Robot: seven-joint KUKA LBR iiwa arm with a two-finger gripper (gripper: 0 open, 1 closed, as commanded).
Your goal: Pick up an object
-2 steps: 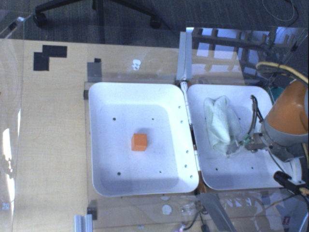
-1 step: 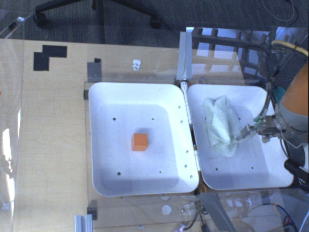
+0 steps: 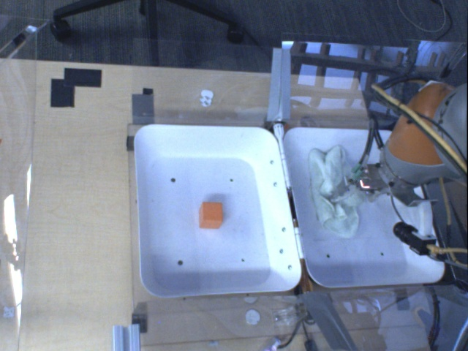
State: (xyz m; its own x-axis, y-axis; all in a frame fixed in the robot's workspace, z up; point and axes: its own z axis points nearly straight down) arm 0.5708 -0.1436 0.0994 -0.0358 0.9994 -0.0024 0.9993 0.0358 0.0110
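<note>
A small orange cube lies near the middle of the left bin. In the right bin lies a crumpled pale cloth, stretching from the bin's back towards its middle. My gripper is low over the cloth's right edge, touching or nearly touching it. The grey wrist and the orange band sit just to its right. The cloth rests on the bin floor.
A metal divider runs back from the seam between the two bins. Black cables hang beside the arm over the right bin's right side. Black tape marks lie on the wooden bench at the far left.
</note>
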